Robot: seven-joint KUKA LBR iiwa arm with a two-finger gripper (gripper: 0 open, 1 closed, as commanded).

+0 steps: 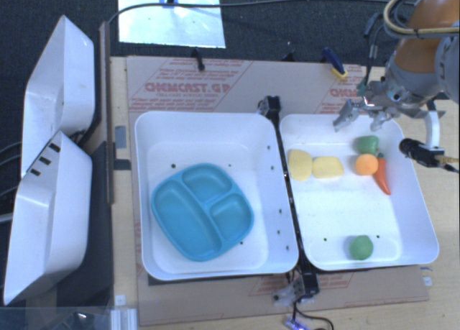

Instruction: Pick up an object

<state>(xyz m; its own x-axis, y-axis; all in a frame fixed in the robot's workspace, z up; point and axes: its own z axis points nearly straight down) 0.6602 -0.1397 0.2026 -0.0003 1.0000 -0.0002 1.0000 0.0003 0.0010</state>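
Note:
The right bin (410,249) holds two pale yellow pieces (300,165) (328,167) side by side, an orange ball (366,165), an orange carrot (383,176) beside it, a small green piece (367,144) above the ball, and a green ball (361,247) near the front. My gripper (363,115) hangs over the bin's far right corner, just beyond the small green piece. It is open, with one finger (344,120) spread to the left, and nothing sits between the fingers.
A blue divided plate (203,210) lies in the left bin (165,134). Spare white bins (50,177) lean at the far left. A shiny sheet (169,5) and a cable lie behind the bench. A blue and yellow clamp (334,62) rests on the cardboard.

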